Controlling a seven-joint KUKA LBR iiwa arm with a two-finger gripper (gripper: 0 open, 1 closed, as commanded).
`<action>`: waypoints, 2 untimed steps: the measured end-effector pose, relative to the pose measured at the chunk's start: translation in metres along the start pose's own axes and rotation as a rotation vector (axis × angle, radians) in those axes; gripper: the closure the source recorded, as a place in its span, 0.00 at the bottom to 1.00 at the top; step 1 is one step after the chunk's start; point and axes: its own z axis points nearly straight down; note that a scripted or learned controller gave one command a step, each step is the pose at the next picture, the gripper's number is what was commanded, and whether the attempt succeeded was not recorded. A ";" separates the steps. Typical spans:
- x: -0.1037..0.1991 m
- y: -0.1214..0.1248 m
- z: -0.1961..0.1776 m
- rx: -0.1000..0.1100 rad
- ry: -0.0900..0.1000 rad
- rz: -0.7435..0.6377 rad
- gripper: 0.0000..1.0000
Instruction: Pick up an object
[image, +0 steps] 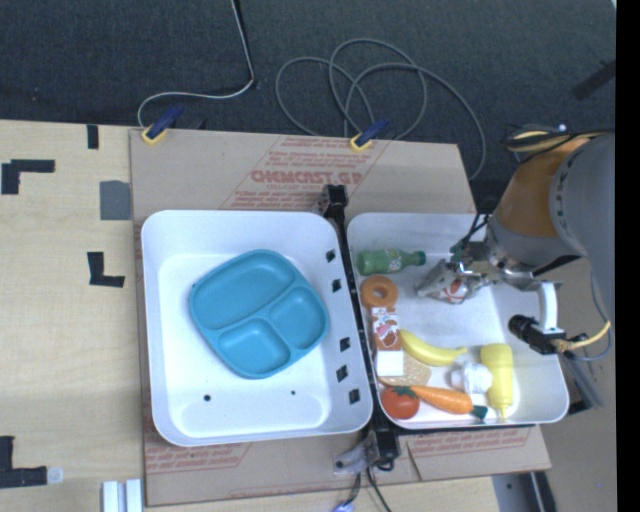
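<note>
Nothing has been lifted yet, as far as can be judged. The toy foods are all seen lying in the right bin (520, 300): a green bottle (390, 262), a donut (379, 293), a banana (432, 350), a carrot (440, 399). The tool (452, 283) is lowered into that bin (near the bottle). Something small and reddish is seen under it, but a grip cannot be told.
</note>
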 end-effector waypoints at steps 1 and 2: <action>0.041 -0.033 -0.003 0.004 0.001 0.000 1.00; 0.125 -0.019 -0.097 0.007 0.003 -0.001 1.00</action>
